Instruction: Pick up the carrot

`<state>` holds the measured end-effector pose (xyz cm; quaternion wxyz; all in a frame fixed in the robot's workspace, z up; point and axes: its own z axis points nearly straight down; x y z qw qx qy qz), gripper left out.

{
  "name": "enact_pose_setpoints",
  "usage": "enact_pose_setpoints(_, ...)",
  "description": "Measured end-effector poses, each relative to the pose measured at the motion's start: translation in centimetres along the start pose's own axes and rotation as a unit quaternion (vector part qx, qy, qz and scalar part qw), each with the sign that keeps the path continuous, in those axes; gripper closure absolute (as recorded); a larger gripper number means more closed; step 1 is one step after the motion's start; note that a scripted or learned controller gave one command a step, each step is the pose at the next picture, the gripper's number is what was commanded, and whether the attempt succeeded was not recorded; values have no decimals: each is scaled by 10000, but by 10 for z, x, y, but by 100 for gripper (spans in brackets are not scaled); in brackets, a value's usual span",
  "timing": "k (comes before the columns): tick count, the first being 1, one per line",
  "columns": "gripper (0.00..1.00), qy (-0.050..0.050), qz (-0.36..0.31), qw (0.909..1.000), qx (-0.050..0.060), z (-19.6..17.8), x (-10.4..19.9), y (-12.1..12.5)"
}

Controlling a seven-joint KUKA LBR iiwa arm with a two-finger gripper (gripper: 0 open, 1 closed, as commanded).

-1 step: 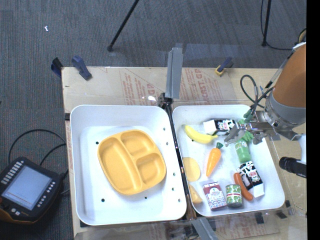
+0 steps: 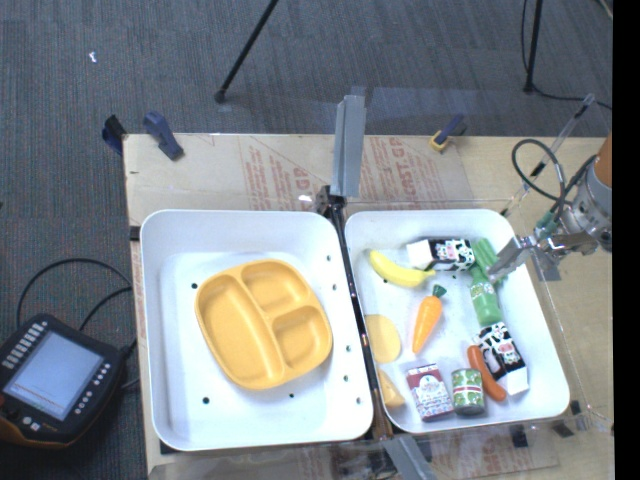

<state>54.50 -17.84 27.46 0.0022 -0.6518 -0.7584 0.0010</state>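
The carrot (image 2: 427,321), orange with a green top, lies in the middle of the right bin (image 2: 555,363), tip pointing toward the front. My gripper (image 2: 526,265) hovers over that bin's right rim, up and to the right of the carrot and well apart from it. It looks open, with nothing between its fingers. The arm comes in from the right edge.
Around the carrot lie a banana (image 2: 397,269), a cow-print carton (image 2: 448,254), a green bottle (image 2: 485,290), a second cow-print carton (image 2: 504,354), a red carton (image 2: 430,390), a green can (image 2: 466,390) and a yellow round piece (image 2: 382,337). The left bin holds a yellow divided plate (image 2: 264,322).
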Motion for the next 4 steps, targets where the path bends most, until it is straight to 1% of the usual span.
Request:
enact_pose_setpoints(1,0,10,-1004,9949,14,172,36,33)
enact_pose_setpoints(2,0,12,-2114,9774,7,190,30,-17)
enact_pose_setpoints(3,100,30,-2084,9780,22,184,30,-17)
enact_pose_setpoints(4,100,0,-2847,9586,0,90,104,19)
